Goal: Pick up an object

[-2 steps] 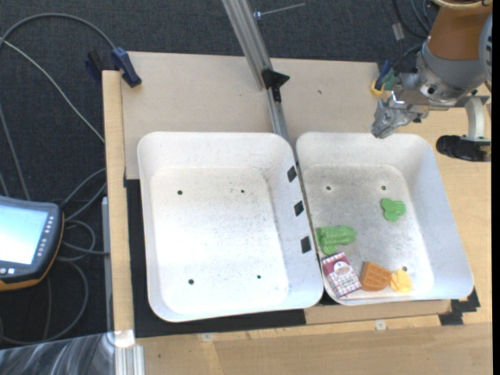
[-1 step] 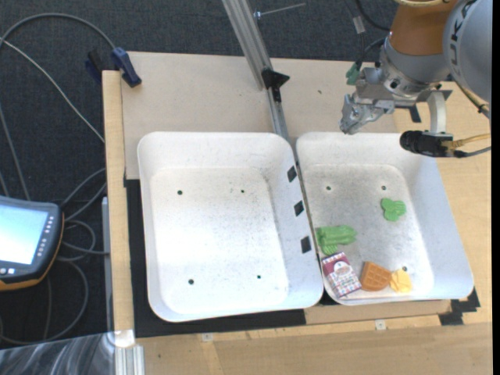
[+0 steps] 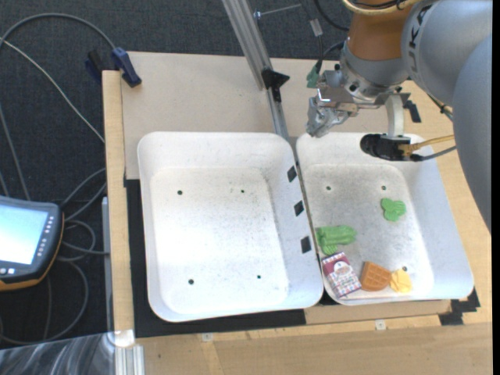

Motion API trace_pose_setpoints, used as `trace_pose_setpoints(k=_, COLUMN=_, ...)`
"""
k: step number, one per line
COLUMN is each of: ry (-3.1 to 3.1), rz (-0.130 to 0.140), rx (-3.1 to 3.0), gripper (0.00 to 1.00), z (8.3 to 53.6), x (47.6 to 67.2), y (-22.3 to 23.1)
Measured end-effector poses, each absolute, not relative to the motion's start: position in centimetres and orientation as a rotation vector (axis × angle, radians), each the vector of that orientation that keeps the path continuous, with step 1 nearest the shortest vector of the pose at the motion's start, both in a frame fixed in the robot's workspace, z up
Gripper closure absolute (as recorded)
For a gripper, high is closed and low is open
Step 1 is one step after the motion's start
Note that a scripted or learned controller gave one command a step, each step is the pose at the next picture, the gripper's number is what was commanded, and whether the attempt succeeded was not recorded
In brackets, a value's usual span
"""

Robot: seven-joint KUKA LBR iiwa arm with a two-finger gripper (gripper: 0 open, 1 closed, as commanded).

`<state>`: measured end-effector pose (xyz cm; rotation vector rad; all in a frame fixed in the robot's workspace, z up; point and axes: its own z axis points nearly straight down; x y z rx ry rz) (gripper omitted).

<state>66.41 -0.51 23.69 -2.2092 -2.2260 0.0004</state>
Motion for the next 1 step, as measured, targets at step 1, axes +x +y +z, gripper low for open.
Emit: trace_pose_setpoints(k=1, ry=-2.226, rz=0.001, rx=-2.210, gripper=1.00, z=22.99, x=66.02, y=4.73)
